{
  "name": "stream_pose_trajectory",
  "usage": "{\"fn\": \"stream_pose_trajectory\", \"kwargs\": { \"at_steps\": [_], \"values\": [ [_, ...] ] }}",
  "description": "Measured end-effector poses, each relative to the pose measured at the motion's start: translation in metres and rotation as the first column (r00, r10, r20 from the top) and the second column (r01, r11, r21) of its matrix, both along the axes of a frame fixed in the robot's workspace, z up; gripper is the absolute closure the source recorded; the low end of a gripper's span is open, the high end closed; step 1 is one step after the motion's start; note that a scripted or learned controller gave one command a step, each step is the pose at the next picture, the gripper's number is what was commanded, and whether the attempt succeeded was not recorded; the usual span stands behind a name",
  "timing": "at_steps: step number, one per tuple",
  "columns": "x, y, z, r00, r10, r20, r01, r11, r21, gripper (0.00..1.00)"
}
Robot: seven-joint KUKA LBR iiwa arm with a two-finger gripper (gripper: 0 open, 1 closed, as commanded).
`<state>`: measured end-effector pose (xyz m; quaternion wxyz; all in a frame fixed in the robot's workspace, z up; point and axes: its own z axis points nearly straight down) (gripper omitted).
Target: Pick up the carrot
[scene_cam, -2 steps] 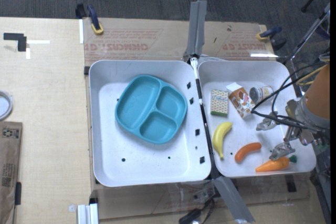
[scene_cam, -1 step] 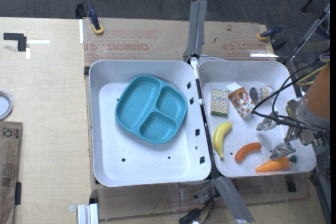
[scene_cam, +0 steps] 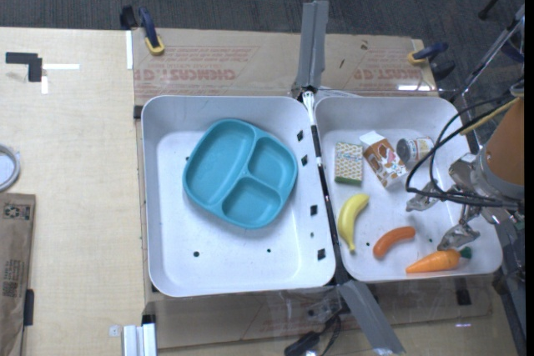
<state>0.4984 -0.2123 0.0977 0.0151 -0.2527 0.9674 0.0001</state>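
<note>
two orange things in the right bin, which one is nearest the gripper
The carrot, the pointed one with a green tip, lying along the bin's front edge just below the gripper. The rounder orange piece sits further left, beside the banana.

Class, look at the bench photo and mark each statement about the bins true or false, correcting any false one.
1. The blue plate lies in the left bin. True.
2. The banana lies on the plate. False: it lies in the right bin.
3. The carrot lies in the right bin, near its front edge. True.
4. The gripper is over the left bin. False: it is over the right bin, just above the carrot.
</note>
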Motion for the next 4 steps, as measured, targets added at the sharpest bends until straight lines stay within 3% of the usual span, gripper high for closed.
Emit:
{"fn": "stream_pose_trajectory", "kwargs": {
  "at_steps": [1, 2, 3, 4],
  "values": [
    [0.002, -0.004, -0.005, 0.93, 0.368, -0.019, -0.368, 0.93, -0.006, 0.0],
    [-0.004, 0.0, -0.005, 0.852, 0.523, -0.011, -0.524, 0.852, -0.005, 0.0],
    [-0.013, -0.002, -0.005, 0.68, 0.733, -0.01, -0.733, 0.68, -0.014, 0.0],
    [-0.015, -0.004, 0.001, 0.687, 0.727, -0.017, -0.727, 0.687, -0.006, 1.0]
  ]
}}
